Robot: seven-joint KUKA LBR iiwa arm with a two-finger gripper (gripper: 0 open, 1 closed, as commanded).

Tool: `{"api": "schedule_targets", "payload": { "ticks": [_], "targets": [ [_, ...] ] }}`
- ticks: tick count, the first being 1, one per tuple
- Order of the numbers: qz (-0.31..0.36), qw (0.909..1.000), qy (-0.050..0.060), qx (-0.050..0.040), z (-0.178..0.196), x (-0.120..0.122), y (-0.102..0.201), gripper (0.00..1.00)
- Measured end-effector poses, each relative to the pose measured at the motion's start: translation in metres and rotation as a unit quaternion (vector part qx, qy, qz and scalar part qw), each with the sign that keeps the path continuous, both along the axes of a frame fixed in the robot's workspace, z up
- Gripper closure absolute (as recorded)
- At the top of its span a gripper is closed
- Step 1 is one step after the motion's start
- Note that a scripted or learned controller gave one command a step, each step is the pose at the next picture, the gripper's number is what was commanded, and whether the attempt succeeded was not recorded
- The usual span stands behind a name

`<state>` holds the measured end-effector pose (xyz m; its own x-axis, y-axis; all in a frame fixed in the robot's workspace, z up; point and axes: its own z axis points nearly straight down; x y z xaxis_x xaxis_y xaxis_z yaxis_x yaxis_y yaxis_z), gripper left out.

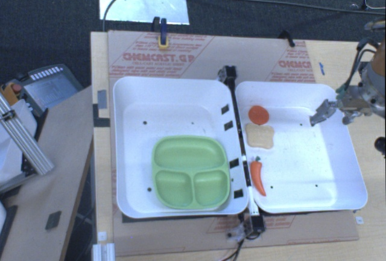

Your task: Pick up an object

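Gripper (323, 113) hangs over the right bin's (338, 193) upper right part, near its far rim; I cannot tell how it stands. Tomato slice (259, 114), bread slice (260, 135) and carrot (258, 176) line that bin's left edge, leaving me bare floor between. Green divided plate (190, 171) fills the left bin's (139, 109) near half.
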<state>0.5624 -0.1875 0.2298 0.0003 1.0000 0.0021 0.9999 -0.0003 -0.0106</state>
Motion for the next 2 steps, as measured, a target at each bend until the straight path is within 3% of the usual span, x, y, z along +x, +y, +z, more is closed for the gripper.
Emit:
{"api": "schedule_targets", "payload": {
  "ticks": [1,2],
  "targets": [
    [0.002,1.0000,-0.006,-0.0013,0.007,0.003,0.001,0.00],
    [0.001,1.0000,-0.005,-0.0013,-0.036,0.009,0.001,0.00]
  ]
}}
